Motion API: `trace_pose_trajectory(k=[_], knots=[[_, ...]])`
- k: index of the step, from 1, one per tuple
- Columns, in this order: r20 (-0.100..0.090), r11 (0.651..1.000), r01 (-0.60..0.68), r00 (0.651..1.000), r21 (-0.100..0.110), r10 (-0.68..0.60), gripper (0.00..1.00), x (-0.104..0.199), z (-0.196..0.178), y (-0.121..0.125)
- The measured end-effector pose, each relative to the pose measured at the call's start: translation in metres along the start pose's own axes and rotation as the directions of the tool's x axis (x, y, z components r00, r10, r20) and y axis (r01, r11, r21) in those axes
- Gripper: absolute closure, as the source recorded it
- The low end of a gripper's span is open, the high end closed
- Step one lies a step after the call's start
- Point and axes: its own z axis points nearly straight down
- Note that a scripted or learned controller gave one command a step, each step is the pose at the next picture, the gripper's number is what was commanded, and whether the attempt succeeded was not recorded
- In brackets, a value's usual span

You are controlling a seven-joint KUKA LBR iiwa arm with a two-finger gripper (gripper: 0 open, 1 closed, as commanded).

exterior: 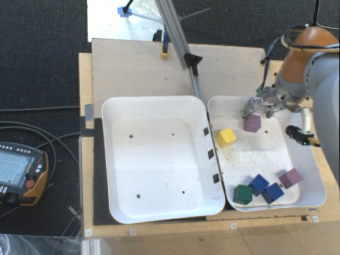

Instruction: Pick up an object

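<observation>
Six matte blocks (252,123) in smooth white right bin (319,195).

A robotics lab: bench (159,68) with white bins (159,158), teach pendant (18,171) and cables (48,137) on dark carpet.

Smooth white plastic bins (159,108), matt wooden-looking cubes (252,123), pale wood bench (133,62), dark rough carpet (42,47)
</observation>
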Motion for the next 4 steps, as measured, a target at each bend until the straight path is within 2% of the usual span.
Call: trace_pose_trajectory(k=[1,2,3,4], knots=[[-0.003,1.000,-0.002,1.000,0.008,0.002,0.00,0.026,0.002,-0.030],[0.000,1.000,0.000,1.000,-0.003,0.000,0.00,0.021,-0.081,-0.011],[-0.005,1.000,0.000,1.000,0.014,0.001,0.00,0.050,0.006,-0.046],[0.000,1.000,-0.003,1.000,-0.001,0.003,0.00,0.038,-0.098,-0.037]])
